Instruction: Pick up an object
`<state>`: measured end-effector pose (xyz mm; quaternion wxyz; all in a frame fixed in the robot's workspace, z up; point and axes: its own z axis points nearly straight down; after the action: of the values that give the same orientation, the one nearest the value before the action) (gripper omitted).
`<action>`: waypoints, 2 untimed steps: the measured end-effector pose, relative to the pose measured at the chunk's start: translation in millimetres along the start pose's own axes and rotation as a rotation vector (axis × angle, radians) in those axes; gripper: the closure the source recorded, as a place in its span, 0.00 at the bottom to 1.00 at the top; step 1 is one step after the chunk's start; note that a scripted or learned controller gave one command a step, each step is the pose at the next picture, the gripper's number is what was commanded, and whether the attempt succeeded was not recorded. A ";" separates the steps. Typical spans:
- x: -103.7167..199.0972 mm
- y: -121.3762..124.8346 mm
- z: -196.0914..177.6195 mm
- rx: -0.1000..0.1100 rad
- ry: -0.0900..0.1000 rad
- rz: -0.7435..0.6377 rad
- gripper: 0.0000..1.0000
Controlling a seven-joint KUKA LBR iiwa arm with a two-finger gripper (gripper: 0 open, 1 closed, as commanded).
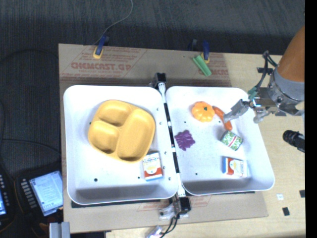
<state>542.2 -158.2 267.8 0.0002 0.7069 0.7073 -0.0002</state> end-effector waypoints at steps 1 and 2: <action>9.2 81.9 139.2 0.007 0.001 0.000 0.00; 8.4 83.8 126.6 0.001 -0.001 -0.001 1.00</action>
<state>626.0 -149.8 141.3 0.0002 0.7067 0.7075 -0.0009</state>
